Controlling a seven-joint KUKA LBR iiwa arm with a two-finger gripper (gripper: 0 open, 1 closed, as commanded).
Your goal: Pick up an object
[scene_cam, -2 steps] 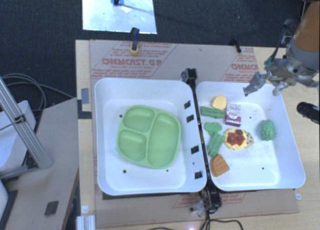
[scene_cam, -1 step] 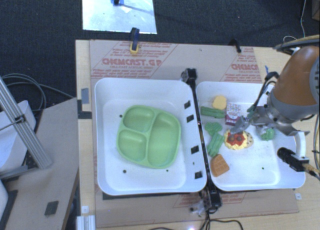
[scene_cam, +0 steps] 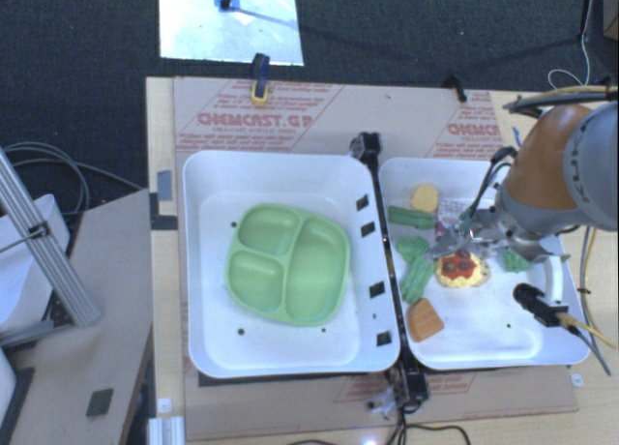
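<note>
Hovering low over the right bin [scene_cam: 484,356], the pincer [scene_cam: 458,240] sits at the end of the arm that reaches in from the right. From this angle I cannot tell whether it is apart or together, and nothing is visibly clamped in it.

The likeliest target is a yellow toy food with a red top [scene_cam: 462,270], which lies just on the near side of the pincer, almost under it. It looks roundish with no clear long axis, so I judge that a short drop toward the near side matters more than any turn of the wrist.

A long green toy piece [scene_cam: 417,279] lies just left of the target, running slantwise from far to near, close enough to be nudged. Another green piece [scene_cam: 410,218] lies to the far left of the pincer, with a pale yellow piece [scene_cam: 424,197] beyond it. An orange-brown piece [scene_cam: 424,319] rests nearer, by the bin's left wall, and a small green piece [scene_cam: 515,261] lies to the right.

The left bin [scene_cam: 208,337] on the same surface [scene_cam: 290,114] holds a green divided plate [scene_cam: 288,264], well apart from the pincer.
</note>
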